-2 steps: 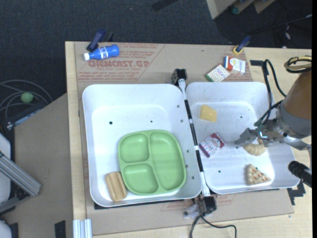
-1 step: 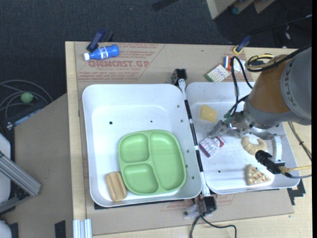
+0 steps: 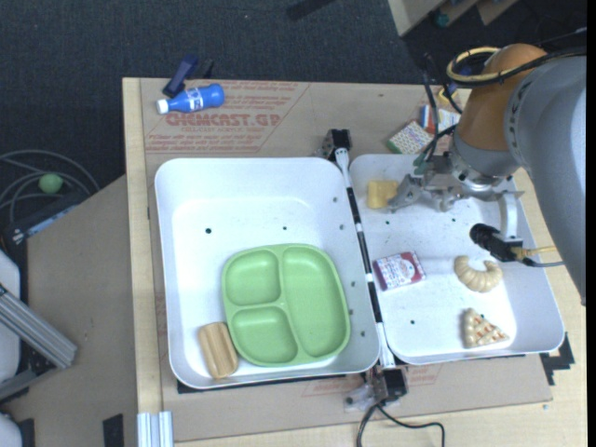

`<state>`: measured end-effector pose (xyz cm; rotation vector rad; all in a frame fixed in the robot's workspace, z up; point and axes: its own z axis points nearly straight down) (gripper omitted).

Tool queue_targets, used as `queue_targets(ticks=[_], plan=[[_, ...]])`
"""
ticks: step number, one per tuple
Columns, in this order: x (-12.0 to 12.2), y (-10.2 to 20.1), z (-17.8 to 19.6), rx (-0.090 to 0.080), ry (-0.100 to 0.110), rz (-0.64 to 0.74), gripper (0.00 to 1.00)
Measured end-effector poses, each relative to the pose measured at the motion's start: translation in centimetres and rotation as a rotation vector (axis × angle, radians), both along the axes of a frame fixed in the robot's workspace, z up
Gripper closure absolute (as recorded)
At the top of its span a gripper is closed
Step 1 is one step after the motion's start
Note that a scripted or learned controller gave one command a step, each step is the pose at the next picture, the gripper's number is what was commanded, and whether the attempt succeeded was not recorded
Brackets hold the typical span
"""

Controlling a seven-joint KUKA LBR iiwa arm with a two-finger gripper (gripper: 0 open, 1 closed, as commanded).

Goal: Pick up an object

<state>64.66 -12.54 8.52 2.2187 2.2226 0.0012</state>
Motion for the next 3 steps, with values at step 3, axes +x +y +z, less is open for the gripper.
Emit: queue_targets(ticks=[3], plan=[[-11.7,2.5,-0.1,0.001,0.004,-0.002,0.0]])
